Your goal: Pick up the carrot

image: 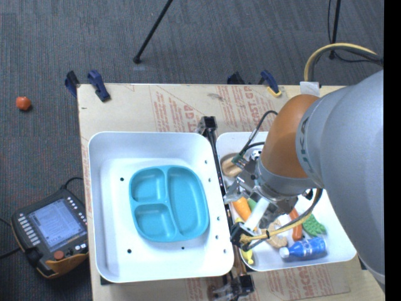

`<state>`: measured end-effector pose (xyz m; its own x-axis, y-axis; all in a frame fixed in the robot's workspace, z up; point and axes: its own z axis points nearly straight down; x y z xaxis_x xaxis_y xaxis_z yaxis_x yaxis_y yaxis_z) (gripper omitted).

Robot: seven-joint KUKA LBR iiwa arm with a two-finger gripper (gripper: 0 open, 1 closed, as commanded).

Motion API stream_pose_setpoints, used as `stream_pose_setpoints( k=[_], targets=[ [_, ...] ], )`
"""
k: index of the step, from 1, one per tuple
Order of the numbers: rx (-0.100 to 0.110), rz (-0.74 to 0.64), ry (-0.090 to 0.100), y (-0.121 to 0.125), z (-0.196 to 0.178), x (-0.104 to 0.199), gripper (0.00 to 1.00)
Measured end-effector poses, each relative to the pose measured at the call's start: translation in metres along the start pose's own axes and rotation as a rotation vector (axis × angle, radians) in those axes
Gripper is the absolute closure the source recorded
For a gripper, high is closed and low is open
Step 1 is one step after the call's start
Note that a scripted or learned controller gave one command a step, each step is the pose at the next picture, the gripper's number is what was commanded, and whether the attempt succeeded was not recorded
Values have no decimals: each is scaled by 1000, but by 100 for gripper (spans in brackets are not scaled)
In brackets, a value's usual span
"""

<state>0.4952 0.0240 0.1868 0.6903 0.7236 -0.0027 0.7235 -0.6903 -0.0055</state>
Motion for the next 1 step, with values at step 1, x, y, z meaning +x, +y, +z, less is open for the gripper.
stream_pose_setpoints(
  k=[1],
  targets=[
    [0,0,0,0,0,0,0]
  ],
)
